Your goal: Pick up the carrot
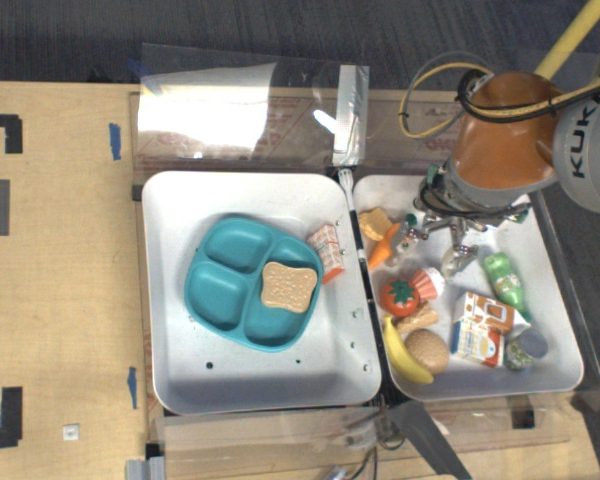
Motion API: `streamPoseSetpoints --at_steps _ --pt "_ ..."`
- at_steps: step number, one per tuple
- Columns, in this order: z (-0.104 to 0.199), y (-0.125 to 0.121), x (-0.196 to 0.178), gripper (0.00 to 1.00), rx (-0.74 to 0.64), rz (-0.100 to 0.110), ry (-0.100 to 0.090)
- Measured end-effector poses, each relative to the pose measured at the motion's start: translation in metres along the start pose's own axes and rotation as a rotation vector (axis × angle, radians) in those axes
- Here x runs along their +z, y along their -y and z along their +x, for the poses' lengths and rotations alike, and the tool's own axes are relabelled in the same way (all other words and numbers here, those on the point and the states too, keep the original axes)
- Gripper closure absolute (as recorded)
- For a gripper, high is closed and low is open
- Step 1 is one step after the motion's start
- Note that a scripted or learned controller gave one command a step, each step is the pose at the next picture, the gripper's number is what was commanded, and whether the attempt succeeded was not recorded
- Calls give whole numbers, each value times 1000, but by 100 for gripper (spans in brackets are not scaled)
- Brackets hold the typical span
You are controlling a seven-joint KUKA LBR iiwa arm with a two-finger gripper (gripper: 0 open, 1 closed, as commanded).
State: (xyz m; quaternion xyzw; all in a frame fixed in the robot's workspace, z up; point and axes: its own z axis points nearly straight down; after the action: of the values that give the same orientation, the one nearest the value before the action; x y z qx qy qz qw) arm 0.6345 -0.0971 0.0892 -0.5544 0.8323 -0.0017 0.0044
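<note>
The desk (pixel 50 268) carried two shallow white bins side by side. In the left bin (pixel 170 368) a teal divided plate (pixel 220 278) lay near the middle, and a slice of toast (pixel 287 287) rested in its right-hand compartment. Just right of the plate, against the bin's right wall, a small red-and-white packet (pixel 328 250) lay tilted.

In the right bin (pixel 560 368), the carrot (pixel 381 253) lay at the far-left side, close to the dividing wall, with a tan, bread-like piece (pixel 374 224) just beyond it on the far side. Nearer the camera sat a tomato (pixel 401 298), and a yellow banana (pixel 404 357) curved along the near-left corner, touching a brown, potato-like lump (pixel 427 349). Further right lay an orange-and-white carton (pixel 479 329), a green bottle-shaped item (pixel 504 280) along the right side, and a small dark round piece (pixel 525 348) toward the near-right corner.

The arm's orange band (pixel 505 133) hung over the far end of the right bin, and the claw (pixel 439 245) pointed down beneath it, to the right of the carrot and apart from it. Its two fingers seemed spread, with nothing between them, though glare on the metal made the tips hard to read.
</note>
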Motion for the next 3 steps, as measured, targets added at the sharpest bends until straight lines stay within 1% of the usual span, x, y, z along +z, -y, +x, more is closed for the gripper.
streamPoseSetpoints --at_steps 1,2,3 --pt "0 0 0 0 0 0 0" --pt "-2 6 0 0 168 -1 0" --pt "-2 6 0 0 168 -1 0"
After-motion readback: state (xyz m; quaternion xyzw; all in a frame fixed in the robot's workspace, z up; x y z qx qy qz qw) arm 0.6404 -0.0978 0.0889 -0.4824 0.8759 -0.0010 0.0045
